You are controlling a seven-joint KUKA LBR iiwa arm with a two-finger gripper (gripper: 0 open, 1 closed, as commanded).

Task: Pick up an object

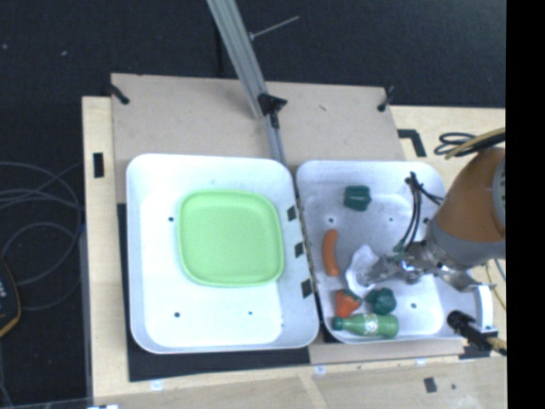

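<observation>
White crumpled object [362, 262] sits mid right bin [426, 181], right of the orange sausage-shaped piece [330, 252], not lifted. Gripper [375, 271] is low right beside it; can't tell the jaws' state. Dark-green ball [381, 299] and green bottle [368, 325] below. No pick evident; grasp and lift remain.

Nothing readable is showing anywhere: the green bottle [368, 325] lying in the right bin [383, 177] is carrying a pale label, but its print is staying too blurred to read
</observation>
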